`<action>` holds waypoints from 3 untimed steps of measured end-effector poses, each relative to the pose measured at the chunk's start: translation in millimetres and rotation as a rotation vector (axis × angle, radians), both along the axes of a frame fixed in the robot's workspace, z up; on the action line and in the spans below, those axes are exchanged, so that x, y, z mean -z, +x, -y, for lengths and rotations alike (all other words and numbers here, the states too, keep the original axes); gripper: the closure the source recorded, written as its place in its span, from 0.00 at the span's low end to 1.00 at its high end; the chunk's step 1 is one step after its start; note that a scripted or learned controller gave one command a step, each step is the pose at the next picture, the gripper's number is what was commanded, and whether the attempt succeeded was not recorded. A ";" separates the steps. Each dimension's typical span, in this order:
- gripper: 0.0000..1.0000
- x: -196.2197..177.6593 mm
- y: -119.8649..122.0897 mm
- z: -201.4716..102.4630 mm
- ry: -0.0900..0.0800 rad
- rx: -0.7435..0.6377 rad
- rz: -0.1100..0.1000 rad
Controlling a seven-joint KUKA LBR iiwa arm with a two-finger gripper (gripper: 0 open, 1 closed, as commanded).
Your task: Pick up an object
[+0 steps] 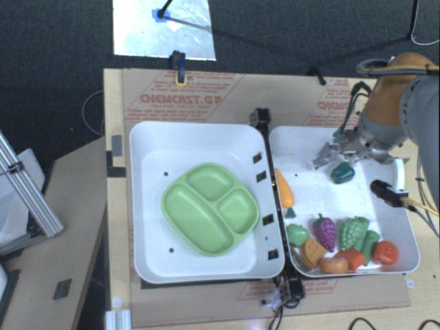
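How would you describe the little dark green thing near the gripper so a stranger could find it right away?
Start at the right-hand white bin, the one holding toy food. Most pieces crowd its near edge; look instead toward its far end, just below the gripper. The dark teal-green lump lies alone there, darker than the bright green pieces in the pile.

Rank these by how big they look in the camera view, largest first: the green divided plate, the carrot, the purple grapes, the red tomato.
1. green divided plate, by far the largest.
2. carrot and purple grapes: too alike in apparent size to separate; the carrot is longer, the grapes wider.
3. red tomato, slightly the smallest.
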State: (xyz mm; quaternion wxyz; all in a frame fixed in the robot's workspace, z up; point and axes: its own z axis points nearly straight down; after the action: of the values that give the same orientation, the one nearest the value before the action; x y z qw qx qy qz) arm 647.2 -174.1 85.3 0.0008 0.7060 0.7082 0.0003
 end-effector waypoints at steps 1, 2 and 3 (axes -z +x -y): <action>1.00 -12.0 1.4 0.0 -0.001 -0.001 0.004; 1.00 -57.2 0.4 -3.9 0.000 -0.001 0.004; 1.00 -113.4 -7.5 -2.2 -0.001 0.001 0.006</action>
State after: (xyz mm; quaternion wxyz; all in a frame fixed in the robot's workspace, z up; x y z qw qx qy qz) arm 639.6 -171.9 198.7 0.0035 0.7064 0.7078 0.0021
